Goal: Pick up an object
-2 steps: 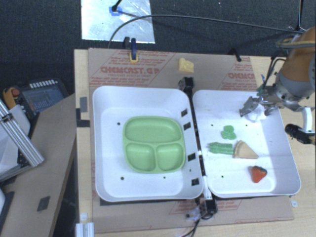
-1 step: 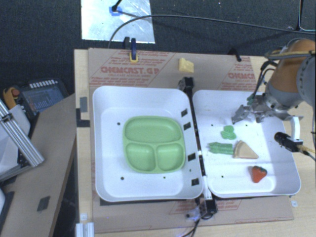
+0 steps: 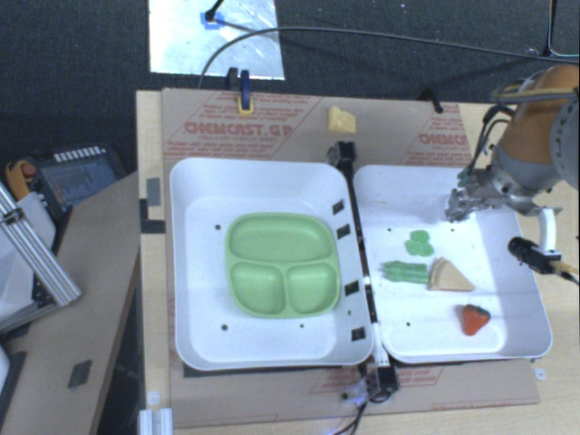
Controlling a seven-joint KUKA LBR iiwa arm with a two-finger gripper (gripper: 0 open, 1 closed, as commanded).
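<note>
Four small items lie on the floor of the right bin point(image 3: 399, 198): a round green piece point(image 3: 419, 241), a long green piece point(image 3: 405, 273) just below it, a tan wedge point(image 3: 449, 276) touching the long piece's right end, and a red strawberry-like piece point(image 3: 474, 319) nearer the front right corner. None is lifted. The gripper point(image 3: 459, 205) hangs over the rear right part of this bin, up and to the right of the round green piece and apart from every item; whether it is open or closed cannot be told. The left bin point(image 3: 195, 243) holds a green divided plate point(image 3: 281, 263) with three compartments. A yellow block point(image 3: 342, 120) rests on the board behind the bins.
</note>
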